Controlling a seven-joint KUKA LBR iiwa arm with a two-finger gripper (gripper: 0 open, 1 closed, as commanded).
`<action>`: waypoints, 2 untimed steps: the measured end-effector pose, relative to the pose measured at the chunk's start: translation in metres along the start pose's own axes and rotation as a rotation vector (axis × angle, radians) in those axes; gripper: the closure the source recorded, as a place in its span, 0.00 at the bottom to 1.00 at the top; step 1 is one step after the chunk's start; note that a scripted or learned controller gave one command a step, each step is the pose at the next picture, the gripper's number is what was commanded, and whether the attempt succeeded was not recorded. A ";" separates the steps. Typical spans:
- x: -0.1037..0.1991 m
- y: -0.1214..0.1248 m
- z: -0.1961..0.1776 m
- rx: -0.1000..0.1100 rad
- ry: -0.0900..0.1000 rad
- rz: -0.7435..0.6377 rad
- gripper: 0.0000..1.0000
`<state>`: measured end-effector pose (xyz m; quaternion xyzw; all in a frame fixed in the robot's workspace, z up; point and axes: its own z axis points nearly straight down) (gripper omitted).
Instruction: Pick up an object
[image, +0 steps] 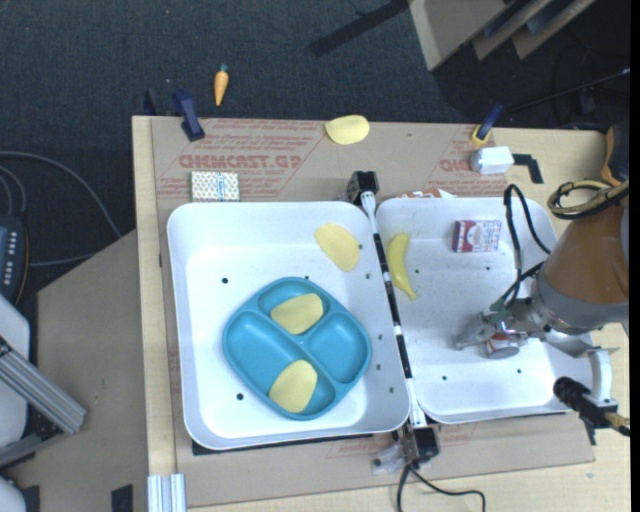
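My gripper is low in the right bin, near its right side. A small reddish and white object lies right under it, partly hidden by the gripper; I cannot see whether it is gripped. A yellow banana lies against the right bin's left wall. A small red and white box sits at the far side of that bin. The arm comes in from the right.
The left bin holds a blue divided plate with two yellow pieces in its compartments, and a yellow piece near the far right corner. Outside the bins on the bench lie a yellow object, a patterned packet and clamps.
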<state>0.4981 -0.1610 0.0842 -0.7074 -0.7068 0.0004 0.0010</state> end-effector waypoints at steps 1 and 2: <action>0.000 0.001 -0.010 -0.003 0.000 0.001 1.00; 0.084 0.041 -0.101 -0.004 0.000 -0.003 1.00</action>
